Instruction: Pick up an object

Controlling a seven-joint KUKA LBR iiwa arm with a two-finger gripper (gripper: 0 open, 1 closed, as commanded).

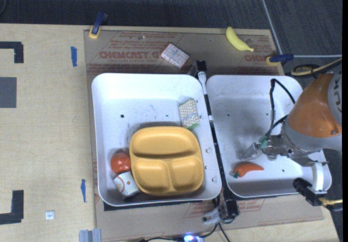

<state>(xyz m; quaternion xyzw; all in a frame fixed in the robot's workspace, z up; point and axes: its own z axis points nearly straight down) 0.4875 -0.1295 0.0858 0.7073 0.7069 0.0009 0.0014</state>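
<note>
A: Where is the orange toy (247,169)?
B: In the right bin (239,99), just beside the pincer (254,151). How open that is, I cannot tell.
A: Handling?
B: Probably light, smooth plastic. Take its thick middle.

The arm (314,126) is thick and rounded, and its broadest visible part is a smooth, glossy orange band (316,109) shaped like a dome, with a paler highlight along its upper edge. Below the orange comes a plain grey collar (302,146) of matte metal, darker in its shaded underside. From there the body narrows to the tool (261,149), a small cluster of silvery metal parts with a touch of green, while a thin black cable (271,100) runs in a loose loop beside the arm.
</note>
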